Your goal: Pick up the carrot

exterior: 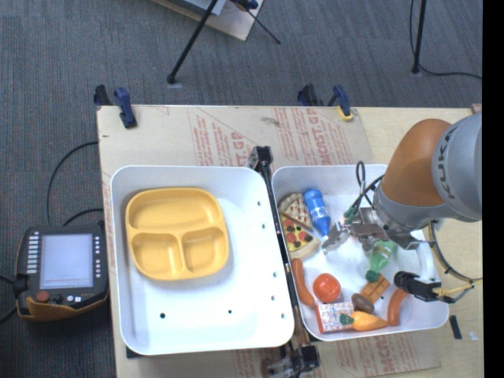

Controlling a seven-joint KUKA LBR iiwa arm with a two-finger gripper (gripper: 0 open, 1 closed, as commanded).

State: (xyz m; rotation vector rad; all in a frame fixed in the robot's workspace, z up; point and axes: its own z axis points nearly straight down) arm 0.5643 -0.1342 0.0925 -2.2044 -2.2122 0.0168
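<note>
The carrot [367,320] is a small orange piece with a green top. It lies at the front edge of the right bin [441,313], beside a red box [334,315]. My gripper [340,236] hangs over the middle of that bin, next to the pizza slices [298,224], well behind the carrot and apart from it. The grey arm with its orange band [417,164] comes in from the right and covers the bin's back right corner.
The right bin also holds a blue bottle [317,209], a red tomato [327,287], a sausage [302,282], a green item [379,258], a brown piece [363,302] and a hot dog [397,306]. The left bin [197,313] holds a yellow divided plate [178,232].
</note>
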